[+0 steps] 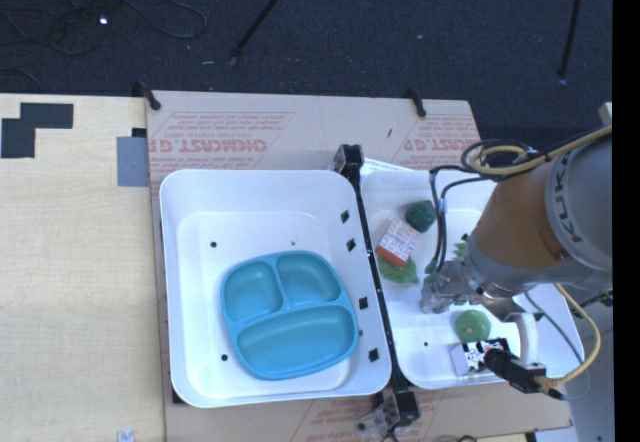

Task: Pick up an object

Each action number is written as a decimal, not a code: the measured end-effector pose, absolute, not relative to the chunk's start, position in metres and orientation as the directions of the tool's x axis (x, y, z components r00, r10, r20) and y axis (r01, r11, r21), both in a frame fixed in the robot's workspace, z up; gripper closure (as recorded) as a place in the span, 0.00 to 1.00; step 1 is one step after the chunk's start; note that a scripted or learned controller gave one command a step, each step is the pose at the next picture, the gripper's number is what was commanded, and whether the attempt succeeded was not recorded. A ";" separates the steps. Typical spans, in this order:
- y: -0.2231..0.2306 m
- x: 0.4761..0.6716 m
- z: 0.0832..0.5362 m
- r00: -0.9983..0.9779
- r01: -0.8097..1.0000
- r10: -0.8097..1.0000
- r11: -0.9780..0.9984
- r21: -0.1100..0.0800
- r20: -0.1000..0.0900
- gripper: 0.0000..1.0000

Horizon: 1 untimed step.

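Two white bins sit side by side on the bench, and the divider point(362, 260) between them serves as the landmark for everything else. Left of the divider, the left bin point(190, 220) holds a blue sectioned plate point(290, 313), lying flat with bare white floor around it on every side. Right of the divider, the arm point(535, 220) reaches down into the right bin point(420, 370), its orange band and grey wrist bulking over that bin's far half. The gripper point(438, 292) hangs low near the bin floor, a little way right of the divider; whether it is spread or pinching cannot be told from this angle.

Just right of the divider lies a small red-and-white box point(398, 242), its long axis running diagonally, upper end tilted away from the divider. A green piece point(400, 272) pokes out beneath its lower end. Farther from the divider and higher sits a dark green lump point(421, 216). A pale green round object point(470, 324) rests below the gripper, near the bin's lower edge.
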<state>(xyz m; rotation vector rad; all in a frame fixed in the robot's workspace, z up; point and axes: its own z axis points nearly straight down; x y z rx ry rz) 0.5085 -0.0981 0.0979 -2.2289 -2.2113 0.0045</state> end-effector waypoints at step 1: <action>-0.105 0.514 0.143 0.005 1.000 1.000 -0.005 0.000 0.000 1.00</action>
